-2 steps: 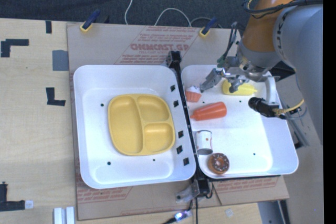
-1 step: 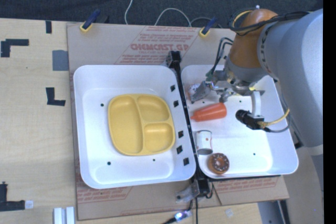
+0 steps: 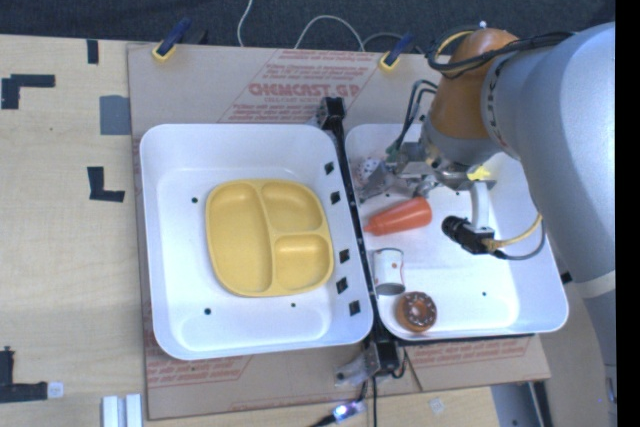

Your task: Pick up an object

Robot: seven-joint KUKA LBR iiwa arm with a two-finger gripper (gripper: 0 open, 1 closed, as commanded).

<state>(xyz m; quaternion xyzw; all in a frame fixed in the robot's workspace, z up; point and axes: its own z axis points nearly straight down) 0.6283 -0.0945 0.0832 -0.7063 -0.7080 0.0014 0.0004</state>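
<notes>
In the right bin [image 3: 500, 300] lie an orange carrot [image 3: 398, 215], a small white cup [image 3: 388, 267] and a chocolate-glazed donut [image 3: 415, 311] near the front left corner. My gripper [image 3: 374, 175] hangs low at the bin's back left, just behind and to the left of the carrot, close to the divider wall. Nothing shows between it and the carrot. The grey arm with its orange band [image 3: 470, 95] covers the bin's back right part.
The left bin [image 3: 170, 165] holds a yellow divided plate [image 3: 268, 235]. A black clamp strip [image 3: 345, 205] runs between the two bins. A black cable fitting [image 3: 465, 233] sticks out beside the carrot on the right.
</notes>
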